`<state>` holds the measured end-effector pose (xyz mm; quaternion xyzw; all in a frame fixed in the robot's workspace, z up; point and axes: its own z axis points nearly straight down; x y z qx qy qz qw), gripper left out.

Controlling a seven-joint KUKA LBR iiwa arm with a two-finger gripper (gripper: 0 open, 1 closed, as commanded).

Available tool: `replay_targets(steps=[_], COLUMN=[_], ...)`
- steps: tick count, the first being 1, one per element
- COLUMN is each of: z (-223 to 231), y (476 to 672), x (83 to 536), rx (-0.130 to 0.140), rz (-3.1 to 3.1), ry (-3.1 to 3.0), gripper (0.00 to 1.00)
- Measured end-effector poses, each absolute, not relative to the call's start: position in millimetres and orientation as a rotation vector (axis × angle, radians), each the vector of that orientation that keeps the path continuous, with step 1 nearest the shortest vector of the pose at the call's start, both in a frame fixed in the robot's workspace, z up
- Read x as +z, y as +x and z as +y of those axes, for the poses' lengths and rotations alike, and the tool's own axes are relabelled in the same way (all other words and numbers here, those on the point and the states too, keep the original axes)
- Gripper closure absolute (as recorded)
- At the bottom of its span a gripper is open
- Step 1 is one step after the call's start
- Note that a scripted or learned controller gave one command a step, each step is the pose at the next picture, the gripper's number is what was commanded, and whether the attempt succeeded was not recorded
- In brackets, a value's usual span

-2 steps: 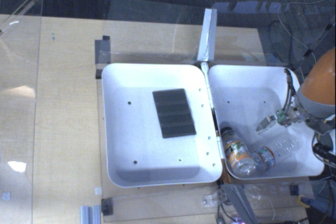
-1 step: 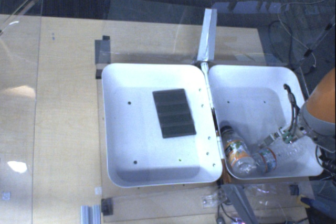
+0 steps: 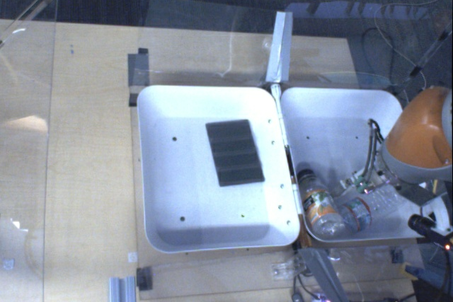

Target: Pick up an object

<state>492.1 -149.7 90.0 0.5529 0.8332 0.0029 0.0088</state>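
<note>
Bottles lie at the near wall of the right shallow white bin (image 3: 333, 117), the landmark for everything that follows. One is a clear plastic bottle with an orange label (image 3: 316, 207), on its side in the bin's near left corner, its dark cap pointing toward the far wall. Just to the right of it, touching or nearly so, lies a second, crumpled clear plastic bottle with a bluish band (image 3: 355, 214), set crosswise along the near wall.

Just beyond that second bottle, over the bin's near right part, sits the gripper (image 3: 359, 184), low above the floor and close to the crumpled plastic. Whether it is open, closed or gripping anything cannot be told from this slanted view; its tip is small and cluttered. A thin black cable (image 3: 372, 141) loops up from it toward the wrist.

The grey arm with its orange band (image 3: 423, 129) leans in over the bin's right edge, the wrist angled down and leftward into the bin.

To the left of the landmark bin, touching it along a shared rim, sits the left white bin (image 3: 159, 173), with a dark grey ribbed rectangular pad (image 3: 234, 152) lying flat near its middle, slightly skewed.

Beyond the bin's far left corner a grey metal post (image 3: 279, 46) runs away across the light wooden bench (image 3: 78, 173).
</note>
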Motion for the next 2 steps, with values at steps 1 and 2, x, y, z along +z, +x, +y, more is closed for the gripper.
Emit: replay_targets(steps=[1,2], z=[-176,-161], y=[488.4,497.7], x=[109,157], rx=[0.004,0.005], rz=[2.466,2.744], ry=[1.938,1.512], gripper=[0.00,0.00])
